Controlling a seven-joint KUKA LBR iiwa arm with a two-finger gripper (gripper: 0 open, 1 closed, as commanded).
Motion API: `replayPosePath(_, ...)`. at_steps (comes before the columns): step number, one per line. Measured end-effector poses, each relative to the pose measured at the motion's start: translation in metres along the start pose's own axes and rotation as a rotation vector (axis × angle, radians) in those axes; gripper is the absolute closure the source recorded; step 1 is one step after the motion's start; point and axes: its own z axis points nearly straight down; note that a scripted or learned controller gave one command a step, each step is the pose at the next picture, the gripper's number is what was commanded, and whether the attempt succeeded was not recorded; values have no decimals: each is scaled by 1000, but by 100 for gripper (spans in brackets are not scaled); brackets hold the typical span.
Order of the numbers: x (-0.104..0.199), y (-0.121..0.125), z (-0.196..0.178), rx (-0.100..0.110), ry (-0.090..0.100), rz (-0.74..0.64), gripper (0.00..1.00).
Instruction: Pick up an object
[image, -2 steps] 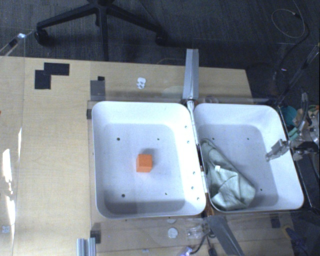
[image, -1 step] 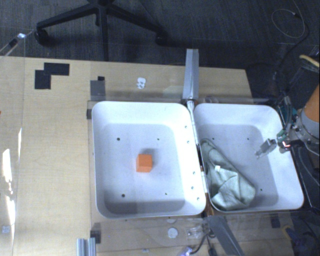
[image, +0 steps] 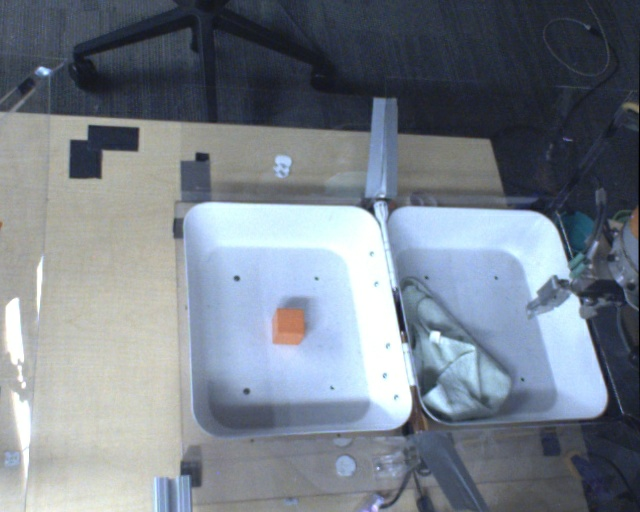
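Item 1. Small orange cube (image: 289, 326), probably foam or light plastic, lay near the middle of the left shallow white plastic bin (image: 215, 400), just toward six o'clock of centre, well apart from every wall. It sat flat, one face up, edges roughly square to the bin. Judged light, stiff enough to keep its shape under a pinch, matte and not slippery, not fragile. Best hold: two opposite side faces, approached from straight above, fingers closing across the middle of the cube.

Item 2. Crumpled pale grey-green cloth (image: 455, 368) lay in the right shallow white plastic bin (image: 560, 400), bunched toward seven o'clock of that bin, touching the wall shared with the left bin. Judged light, soft and limp; it would sag and trail when lifted. Best hold: a raised fold near the top of the heap, pinched deep so the fabric did not slide out.

Item 3. Two-finger metal gripper (image: 548, 297) stood at three o'clock of the right bin, over its rim, apart from the cloth and far from the cube. Whether the pincer was open or closed could not be told at this angle and size; nothing was seen between its tips.

Item 4. Light wooden bench (image: 100, 330) carried both bins side by side.
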Motion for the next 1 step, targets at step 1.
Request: replayPosePath(1,33,49,114,-5,-2,-77,0)
